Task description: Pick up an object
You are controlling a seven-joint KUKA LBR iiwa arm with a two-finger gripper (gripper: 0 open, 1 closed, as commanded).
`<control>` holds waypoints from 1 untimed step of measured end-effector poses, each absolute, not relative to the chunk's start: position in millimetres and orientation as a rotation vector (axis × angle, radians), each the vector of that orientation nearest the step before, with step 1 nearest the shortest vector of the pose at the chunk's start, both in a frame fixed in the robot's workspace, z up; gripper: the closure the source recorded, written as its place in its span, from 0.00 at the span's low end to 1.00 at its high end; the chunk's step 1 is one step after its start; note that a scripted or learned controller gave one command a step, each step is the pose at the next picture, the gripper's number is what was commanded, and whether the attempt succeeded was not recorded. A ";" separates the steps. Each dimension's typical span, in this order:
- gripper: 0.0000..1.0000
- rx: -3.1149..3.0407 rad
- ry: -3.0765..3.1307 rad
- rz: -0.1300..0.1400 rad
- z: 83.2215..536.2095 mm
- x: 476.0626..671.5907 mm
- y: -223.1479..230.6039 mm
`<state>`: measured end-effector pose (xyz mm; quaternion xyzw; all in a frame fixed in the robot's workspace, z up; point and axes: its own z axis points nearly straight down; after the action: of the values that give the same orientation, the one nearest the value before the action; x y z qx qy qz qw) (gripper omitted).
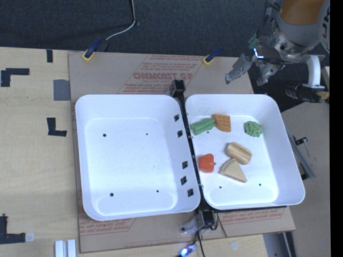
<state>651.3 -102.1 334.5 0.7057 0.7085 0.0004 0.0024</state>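
While above the right bin [273,108], end effector [250,73] spread, unladen.

Bench top under a dark backdrop

A brown cardboard sheet [161,76] with faded red print lies on a pale wooden bench [32,143]; all else is placed from it. Behind its far edge hangs a dark blue-black cloth [64,9], down which a white cable [128,15] runs. Blue-and-yellow clamps [92,48] pin its far corners. Left of it, black tape marks [13,76] and a grey patch [61,89] sit on the wood. The light is even.
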 end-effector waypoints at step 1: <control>0.00 2.219 2.215 0.005 436.1 570.7 -120.8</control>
<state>570.7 -120.8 436.1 0.7078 0.7064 0.0017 0.0030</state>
